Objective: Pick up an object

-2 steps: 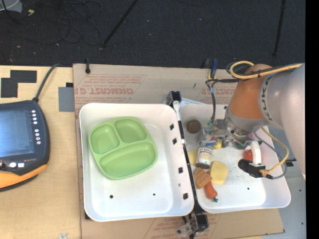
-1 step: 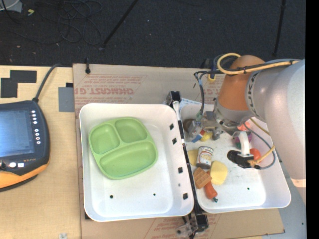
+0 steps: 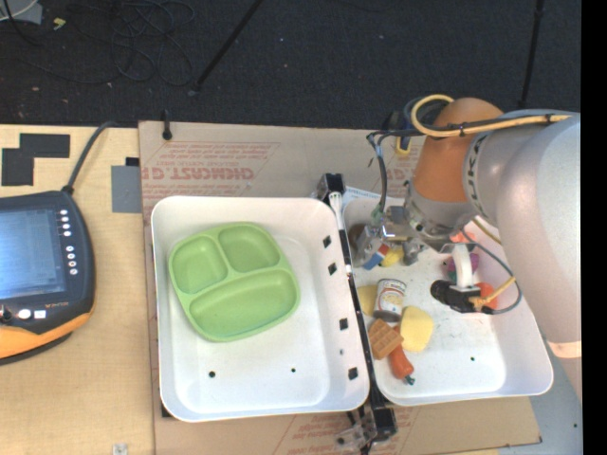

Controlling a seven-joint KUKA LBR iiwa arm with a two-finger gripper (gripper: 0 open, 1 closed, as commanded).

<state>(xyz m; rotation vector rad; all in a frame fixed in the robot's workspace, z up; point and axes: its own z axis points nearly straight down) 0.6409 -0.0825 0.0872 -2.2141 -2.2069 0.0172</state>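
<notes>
Glossy green tray [image 3: 233, 280], seemingly plastic

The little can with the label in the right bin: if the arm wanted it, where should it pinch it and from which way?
Probably from straight above, across the can's round sides. Its far side looks open, but the yellow piece and the brown waffle-like piece crowd its near side, so a low sideways approach looks awkward.

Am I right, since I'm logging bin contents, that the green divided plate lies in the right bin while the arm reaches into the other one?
Not quite. The camera view shows the green divided plate in the left bin, not the right. The arm does reach into the other one, the right bin, where the gripper hangs over the small items.
</notes>
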